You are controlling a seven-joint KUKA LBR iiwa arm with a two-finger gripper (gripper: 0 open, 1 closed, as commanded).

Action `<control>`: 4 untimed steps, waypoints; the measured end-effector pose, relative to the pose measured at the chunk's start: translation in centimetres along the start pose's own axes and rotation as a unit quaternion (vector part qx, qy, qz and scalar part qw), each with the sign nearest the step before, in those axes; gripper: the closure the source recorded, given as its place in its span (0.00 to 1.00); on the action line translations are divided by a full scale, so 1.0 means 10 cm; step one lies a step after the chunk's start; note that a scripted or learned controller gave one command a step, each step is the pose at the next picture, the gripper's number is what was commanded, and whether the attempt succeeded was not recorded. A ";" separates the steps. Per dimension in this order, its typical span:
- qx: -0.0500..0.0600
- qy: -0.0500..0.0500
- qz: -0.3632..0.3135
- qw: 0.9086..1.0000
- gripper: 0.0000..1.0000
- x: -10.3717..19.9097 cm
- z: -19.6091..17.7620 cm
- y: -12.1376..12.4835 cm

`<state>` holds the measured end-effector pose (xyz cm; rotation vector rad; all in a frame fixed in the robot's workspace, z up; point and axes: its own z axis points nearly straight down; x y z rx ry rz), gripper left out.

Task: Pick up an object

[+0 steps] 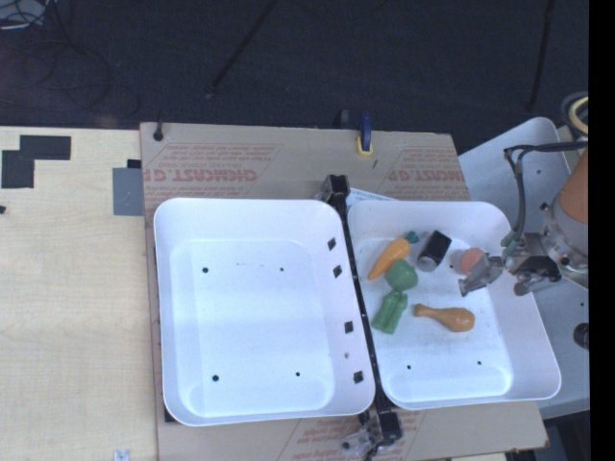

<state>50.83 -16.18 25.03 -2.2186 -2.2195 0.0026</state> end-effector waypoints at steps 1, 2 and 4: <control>0.004 0.002 -0.002 1.000 0.00 0.75 0.97 -0.09; -0.002 0.000 -0.003 1.000 0.00 1.31 0.49 0.14; -0.001 0.001 -0.004 1.000 0.00 1.93 0.63 0.98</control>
